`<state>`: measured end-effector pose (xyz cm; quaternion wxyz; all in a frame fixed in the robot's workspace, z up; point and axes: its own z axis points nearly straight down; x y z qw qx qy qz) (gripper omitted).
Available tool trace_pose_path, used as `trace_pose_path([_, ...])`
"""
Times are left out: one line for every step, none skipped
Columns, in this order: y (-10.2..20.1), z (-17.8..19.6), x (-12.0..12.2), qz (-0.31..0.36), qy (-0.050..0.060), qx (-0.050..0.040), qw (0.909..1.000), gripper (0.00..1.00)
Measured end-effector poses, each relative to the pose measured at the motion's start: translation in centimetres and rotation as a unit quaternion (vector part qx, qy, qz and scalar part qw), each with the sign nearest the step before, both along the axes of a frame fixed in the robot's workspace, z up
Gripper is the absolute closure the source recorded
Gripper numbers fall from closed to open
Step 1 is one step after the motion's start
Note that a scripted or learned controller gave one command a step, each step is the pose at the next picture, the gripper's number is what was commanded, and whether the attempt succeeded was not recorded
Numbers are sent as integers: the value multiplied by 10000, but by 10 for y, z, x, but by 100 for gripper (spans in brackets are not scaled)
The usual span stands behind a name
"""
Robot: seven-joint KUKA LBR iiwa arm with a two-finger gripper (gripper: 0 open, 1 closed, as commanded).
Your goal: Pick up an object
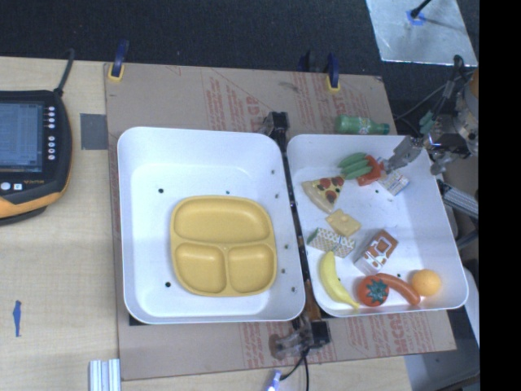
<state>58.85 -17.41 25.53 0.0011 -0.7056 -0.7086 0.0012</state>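
The right bin (pixel 423 218) holds several toy foods. A green vegetable (pixel 356 164) and a small red piece (pixel 372 172) lie at its top. Below them are a pizza slice (pixel 324 191), a cheese block (pixel 343 222), a cracker (pixel 332 242) and a small brown-and-white box (pixel 376 251). Along the front lie a banana (pixel 331 279), a tomato (pixel 373 291), a red sausage (pixel 400 287) and an orange (pixel 425 283). My gripper (pixel 397 169) hangs low over the bin's upper right part, just right of the red piece. Whether it touches anything I cannot make out.
The left bin (pixel 146 177) holds a yellow divided tray (pixel 222 244). A green bottle (pixel 362 125) lies on the cardboard just behind the right bin. A control tablet (pixel 28 153) rests on the bench at far left. Clamps sit between the bins.
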Motion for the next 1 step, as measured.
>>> trace_pose_path([-33,-44,68,6,2,-5,10000,0])
